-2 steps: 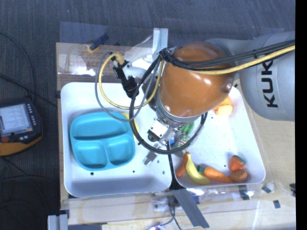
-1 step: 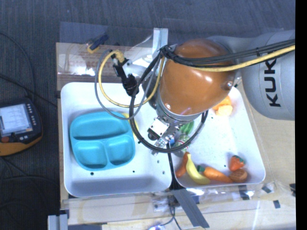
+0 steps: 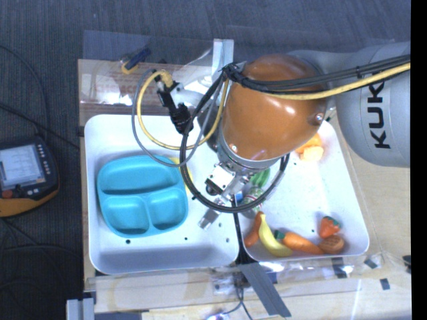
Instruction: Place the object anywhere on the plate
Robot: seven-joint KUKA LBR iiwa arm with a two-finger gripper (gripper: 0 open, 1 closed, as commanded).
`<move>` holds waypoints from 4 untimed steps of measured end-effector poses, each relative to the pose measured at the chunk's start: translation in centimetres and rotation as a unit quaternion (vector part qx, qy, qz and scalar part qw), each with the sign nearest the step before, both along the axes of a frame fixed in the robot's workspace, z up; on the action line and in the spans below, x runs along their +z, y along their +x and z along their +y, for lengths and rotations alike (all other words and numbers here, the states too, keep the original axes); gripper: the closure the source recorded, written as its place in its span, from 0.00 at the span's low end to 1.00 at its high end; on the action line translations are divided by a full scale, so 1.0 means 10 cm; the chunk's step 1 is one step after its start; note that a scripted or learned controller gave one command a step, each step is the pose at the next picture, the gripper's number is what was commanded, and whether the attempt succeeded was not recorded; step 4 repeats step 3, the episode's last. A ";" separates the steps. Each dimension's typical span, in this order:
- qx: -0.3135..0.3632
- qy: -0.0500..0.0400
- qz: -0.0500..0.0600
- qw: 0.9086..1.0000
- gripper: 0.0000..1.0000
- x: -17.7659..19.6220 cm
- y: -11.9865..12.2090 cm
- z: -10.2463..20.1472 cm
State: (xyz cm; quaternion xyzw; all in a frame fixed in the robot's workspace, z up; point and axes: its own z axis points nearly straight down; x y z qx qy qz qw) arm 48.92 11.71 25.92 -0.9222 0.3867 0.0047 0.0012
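Note:
A blue plate (image 3: pixel 140 195) with three compartments lies in the left bin (image 3: pixel 100 259). My gripper (image 3: pixel 222 195) hangs under the orange wrist band, over the divider between the two bins and just right of the plate. In the right bin, a yellow banana (image 3: pixel 270 239) and an orange carrot (image 3: pixel 299 241) lie close below the gripper. A red strawberry (image 3: pixel 329 225) sits further right. A green item (image 3: pixel 260 177) shows partly under the wrist, mostly hidden by the arm.
An orange piece (image 3: pixel 311 152) lies at the back of the right bin (image 3: pixel 357 205). Yellow and black cables (image 3: pixel 150 112) loop over the back of the left bin. A handheld pendant (image 3: pixel 23 172) rests off the bench at the left.

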 end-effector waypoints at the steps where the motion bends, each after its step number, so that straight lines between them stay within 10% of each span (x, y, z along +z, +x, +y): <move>1: -0.001 0.001 0.002 1.000 1.00 0.08 0.00 0.02; 2: 0.096 -0.001 -0.002 0.995 1.00 -0.35 -0.01 -0.68; 3: 0.097 -0.001 -0.002 0.995 0.00 -0.35 -0.01 -0.67; 4: 0.097 -0.001 -0.002 0.995 0.00 -0.35 -0.01 -0.67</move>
